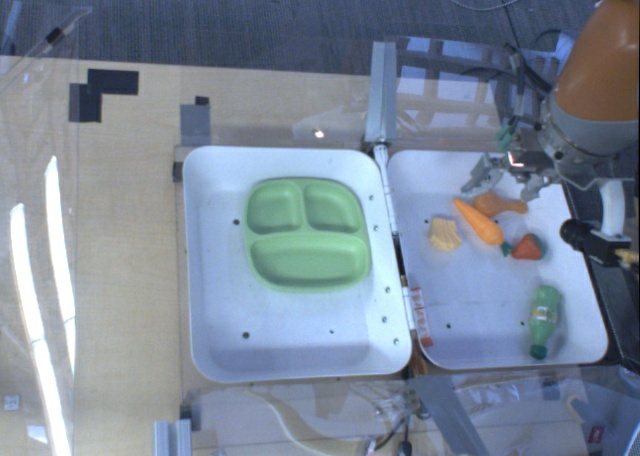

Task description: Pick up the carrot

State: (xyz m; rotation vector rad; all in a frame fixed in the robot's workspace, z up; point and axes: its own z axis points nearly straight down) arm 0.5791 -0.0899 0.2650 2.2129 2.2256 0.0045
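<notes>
Pale wooden bench (120, 274), 2 white bins side by side. We log the left bin (215, 334) holding 1 green divided tray (307, 234). Right bin (480, 329) holds 1 carrot (478, 221), 1 yellowish chunk (444, 234), 1 strawberry (526, 247), 1 green bottle (543, 319) and 1 tan piece (500, 204) touching the carrot's far end. Gripper (508, 179) hovers just beyond the carrot, fingers spread wide, holding nothing. We judge this the approach step: next it must shift toward the carrot's middle, descend, and close across it while clearing the tan piece.
</notes>
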